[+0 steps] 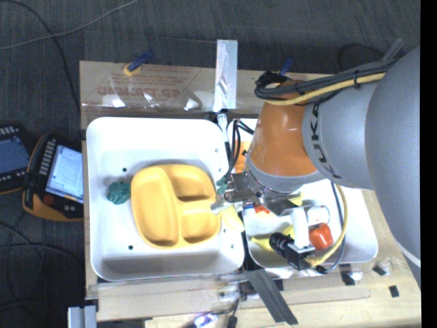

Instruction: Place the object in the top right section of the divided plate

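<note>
2 shallow white bins are seen side by side on the worktop (pixel 157 80). In the left bin (pixel 109 132) a yellow divided plate (pixel 153 210) is laid, with 1 long section on its left and 2 smaller sections on its right. The top right section (pixel 191 181) is found at the plate's upper right, close to the wall shared by the bins. A small green object (pixel 118 192) is seen on the floor of the left bin, just beside the plate's left rim and outside all 3 sections.

The grey arm is reached in from the right, and its orange band (pixel 280 142) is held over the near edge of the right bin (pixel 365 241). The hand (pixel 224 195) is placed low over the wall between the 2 bins, at the plate's right rim and near the ridge that parts the 2 smaller sections. Whether the hand is wide or narrow cannot be told, and nothing can be made out as held in it.

In the right bin an orange-red thing (pixel 321 237) is seen, partly covered by the arm.
</note>
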{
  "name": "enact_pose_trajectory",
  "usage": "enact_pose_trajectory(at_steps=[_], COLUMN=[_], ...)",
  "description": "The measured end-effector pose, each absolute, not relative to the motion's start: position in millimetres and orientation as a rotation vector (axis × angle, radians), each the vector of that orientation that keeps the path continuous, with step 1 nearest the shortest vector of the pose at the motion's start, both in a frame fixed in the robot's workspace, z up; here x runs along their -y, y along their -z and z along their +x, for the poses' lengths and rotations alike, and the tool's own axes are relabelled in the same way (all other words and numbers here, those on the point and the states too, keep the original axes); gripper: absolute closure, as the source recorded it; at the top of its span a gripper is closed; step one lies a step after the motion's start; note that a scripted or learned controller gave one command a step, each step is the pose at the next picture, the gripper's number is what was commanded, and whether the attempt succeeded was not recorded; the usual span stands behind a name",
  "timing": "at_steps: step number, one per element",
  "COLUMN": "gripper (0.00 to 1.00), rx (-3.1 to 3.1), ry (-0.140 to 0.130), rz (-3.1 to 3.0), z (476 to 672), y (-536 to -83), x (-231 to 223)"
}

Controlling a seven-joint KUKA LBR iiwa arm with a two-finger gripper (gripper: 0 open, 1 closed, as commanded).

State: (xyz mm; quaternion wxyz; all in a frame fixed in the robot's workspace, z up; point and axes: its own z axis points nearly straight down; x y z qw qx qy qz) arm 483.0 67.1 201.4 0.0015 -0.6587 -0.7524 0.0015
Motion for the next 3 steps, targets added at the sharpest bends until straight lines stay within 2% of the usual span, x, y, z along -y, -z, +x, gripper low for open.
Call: enact_pose_trajectory(at_steps=[1,2,3], gripper=[1.0,1.0,1.0], rx=[2.497,2.604,2.272], ry=[-0.003,-0.002,-0.006], rz=[-1.91,-1.764,-2.164], z=[500.2,505.3,484.1], y=[-323.2,-391.8,-195.4], x=[-65.9,-31.6,-19.4])
